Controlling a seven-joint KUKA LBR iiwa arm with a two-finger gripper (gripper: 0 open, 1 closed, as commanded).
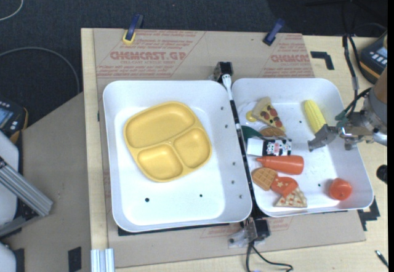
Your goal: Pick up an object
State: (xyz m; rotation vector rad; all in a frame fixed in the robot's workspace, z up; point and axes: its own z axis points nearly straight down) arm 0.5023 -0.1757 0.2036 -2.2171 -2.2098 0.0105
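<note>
The right bin point(354, 169) holds toy food: a yellow corn cob point(314, 116), a pizza slice point(266, 112), an orange carrot point(280, 164), a black-and-white packet point(276, 146), a waffle point(265, 178), a red piece point(286, 186), a wedge point(290, 199) and a red tomato point(340, 189). My gripper point(335, 138) hangs over the right side of this bin, just right of and below the corn and above the tomato. Its fingers point(320, 140) are spread open, with only bare bin floor between them.
A yellow divided plate point(166, 140) lies in the left bin point(184, 209). A green piece point(250, 132) sits by the divider between the bins. Clamps point(130, 29) hold the cardboard base at the back. Cables run along the right edge.
</note>
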